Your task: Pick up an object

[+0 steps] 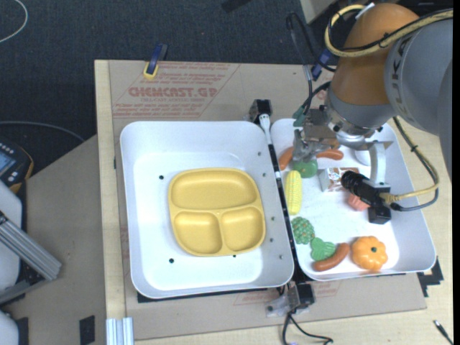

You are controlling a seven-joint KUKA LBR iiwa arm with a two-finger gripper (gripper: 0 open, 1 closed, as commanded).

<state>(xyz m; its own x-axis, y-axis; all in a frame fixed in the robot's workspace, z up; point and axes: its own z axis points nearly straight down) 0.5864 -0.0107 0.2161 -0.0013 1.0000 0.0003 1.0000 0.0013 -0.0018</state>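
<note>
My gripper [310, 148] hangs low over the right bin's [420, 228] far-left corner, above a green toy [307, 169] beside the corn [293, 191]; grip state unclear. I'd descend straight, avoiding the corn.

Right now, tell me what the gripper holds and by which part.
Cannot be told. The gripper is low in the right bin over a green toy beside the corn; no object shows between its fingers.

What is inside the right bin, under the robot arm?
The right bin holds a corn cob, an orange pumpkin, a sausage and green pieces. The arm covers part of the bin's far end; what lies beneath it cannot be seen.
</note>
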